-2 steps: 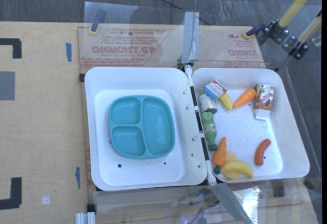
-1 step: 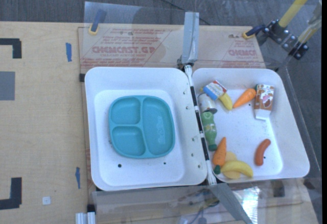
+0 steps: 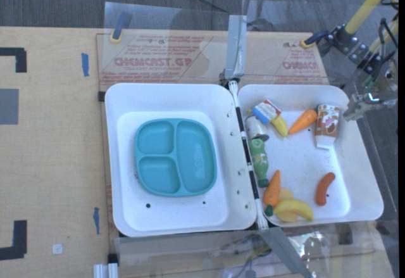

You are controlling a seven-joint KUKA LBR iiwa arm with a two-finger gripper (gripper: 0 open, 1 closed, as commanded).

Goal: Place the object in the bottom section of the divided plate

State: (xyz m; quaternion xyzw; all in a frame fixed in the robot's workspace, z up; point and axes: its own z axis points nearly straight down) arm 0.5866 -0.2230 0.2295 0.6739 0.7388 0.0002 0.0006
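The gripper (image 3: pixel 362 101) hangs at the right bin's (image 3: pixel 364 204) outer rim; whether it is wide or narrow cannot be told. Just left of it lies a brown carton (image 3: pixel 327 125), then a carrot (image 3: pixel 303 121). Far to its left, the teal divided plate (image 3: pixel 176 157) sits in the left bin (image 3: pixel 120 207).

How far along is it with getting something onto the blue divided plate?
Nothing looks done yet: the turquoise divided plastic plate in the left white bin has nothing in any section. The toy foods, such as the orange carrot, red sausage and yellow banana, all lie in the right white bin. The gripper sits at that bin's far right edge. Picking and placing remain.
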